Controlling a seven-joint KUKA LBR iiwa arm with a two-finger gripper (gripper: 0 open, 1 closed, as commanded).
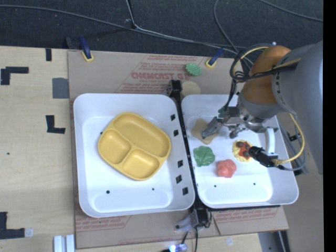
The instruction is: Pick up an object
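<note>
The right bin [283,193] holds a tan piece [199,126] at its left, a green leafy toy [203,155], a red lump [226,168] and a small yellow and red item [242,150]. My gripper [221,133] hangs low over the upper middle of this bin, with its fingers spread open. The left finger [211,130] reaches down to the right edge of the tan piece and seems to touch it. The right finger [234,132] stands just above the yellow and red item. Nothing sits between the fingers.
A yellow divided plate [134,145] lies in the left bin [92,193]. A small green object [193,69] rests on the cardboard behind the bins. Clamps [85,50] hold the board's back edge. Cables loop around the wrist at the right.
</note>
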